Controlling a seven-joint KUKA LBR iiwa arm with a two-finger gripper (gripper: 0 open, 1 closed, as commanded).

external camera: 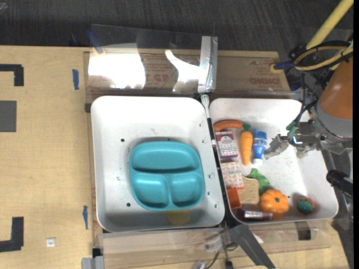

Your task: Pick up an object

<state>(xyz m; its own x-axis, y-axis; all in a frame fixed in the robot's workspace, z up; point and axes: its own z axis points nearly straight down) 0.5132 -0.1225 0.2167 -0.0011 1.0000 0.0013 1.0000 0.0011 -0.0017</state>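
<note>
- Down at the near edge of the right bin (314, 222): orange pumpkin (274, 202), small teal-and-red toy (305, 205), dark bar (257, 213).
- Left bin (106, 150): just a teal divided tray (166, 174).
- Mid right bin: hand (273, 147) low over bare floor, fingers apart, gripping nothing.
- Just left of it: blue bottle (258, 144), carrot (246, 146), pink box (226, 146).
- Far back: clear sheet on the counter (39, 122).

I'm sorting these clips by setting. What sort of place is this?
Probably a robotics lab bench set up for pick-and-place trials: two white bins side by side on a wooden bench, a teal divided tray in one, toy food such as a carrot and pumpkin in the other, and a gripper reaching in.
</note>
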